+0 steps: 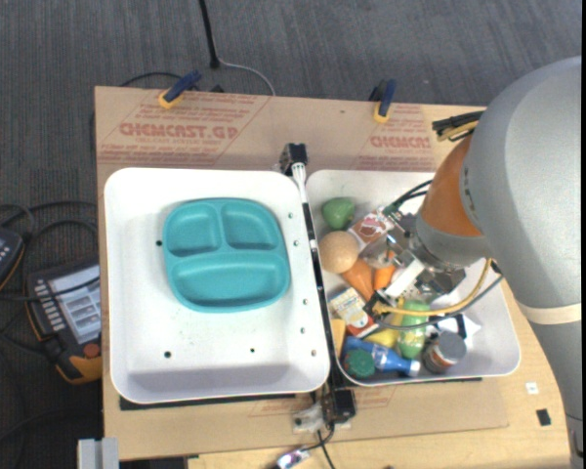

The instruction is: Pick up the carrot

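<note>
Carrot, orange and tapered (361, 278), lies centre-right of the frame in the right white bin (498, 355), partly under the gripper (402, 274), beside a tan egg-shaped piece (338, 252) and a green lime-like piece (339, 211). Fingers are lost in clutter; can't tell if they're spread. Left white bin (127, 360) holds a teal divided plastic tray (226, 254). Grey arm (532, 193) hides the bin's right side.

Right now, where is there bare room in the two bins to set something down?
The left bin has bare floor all around the teal tray, widest along its near edge. The right bin is crowded: the carrot, toys and the gripper fill it.
</note>
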